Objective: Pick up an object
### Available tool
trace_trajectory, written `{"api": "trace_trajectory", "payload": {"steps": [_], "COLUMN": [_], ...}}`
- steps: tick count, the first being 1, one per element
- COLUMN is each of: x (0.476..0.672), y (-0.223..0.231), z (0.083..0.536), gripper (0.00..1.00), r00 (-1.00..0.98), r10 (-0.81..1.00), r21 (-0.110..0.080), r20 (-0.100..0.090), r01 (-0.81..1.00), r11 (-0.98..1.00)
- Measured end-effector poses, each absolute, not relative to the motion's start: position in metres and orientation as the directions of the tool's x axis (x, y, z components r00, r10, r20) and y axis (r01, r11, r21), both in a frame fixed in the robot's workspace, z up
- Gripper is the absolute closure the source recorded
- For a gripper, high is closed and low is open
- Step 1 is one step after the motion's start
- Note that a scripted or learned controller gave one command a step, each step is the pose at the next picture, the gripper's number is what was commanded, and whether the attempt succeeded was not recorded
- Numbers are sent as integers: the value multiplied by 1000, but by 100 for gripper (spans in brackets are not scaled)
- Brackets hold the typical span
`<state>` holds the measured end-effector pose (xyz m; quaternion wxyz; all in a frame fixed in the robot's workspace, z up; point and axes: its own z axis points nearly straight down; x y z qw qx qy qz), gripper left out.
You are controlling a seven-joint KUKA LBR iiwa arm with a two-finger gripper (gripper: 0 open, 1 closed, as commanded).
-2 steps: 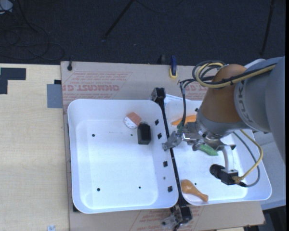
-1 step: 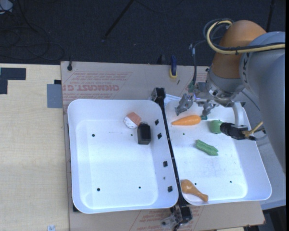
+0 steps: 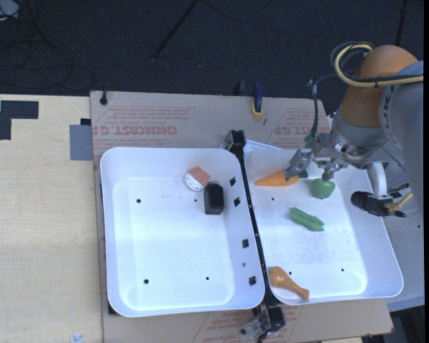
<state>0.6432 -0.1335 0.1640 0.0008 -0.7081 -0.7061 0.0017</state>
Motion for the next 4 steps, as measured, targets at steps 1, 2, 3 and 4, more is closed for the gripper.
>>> {"api": "trace_trajectory", "payload": {"steps": [1, 2, 3, 4], "x": [644, 588, 549, 471], "y": [-183, -170, -129, -175], "z": [114, 133, 134, 98], "gripper": [0, 0, 0, 0], "r00": [-1, 4, -1, 4], "r10": [1000, 1000, 1000, 1000], "r21": [0, -6, -7, -9], "r20": [1, 2, 3, 3], "r01": [1000, 1000, 1000, 1000], "r11": [1, -4, 1, -3]}}
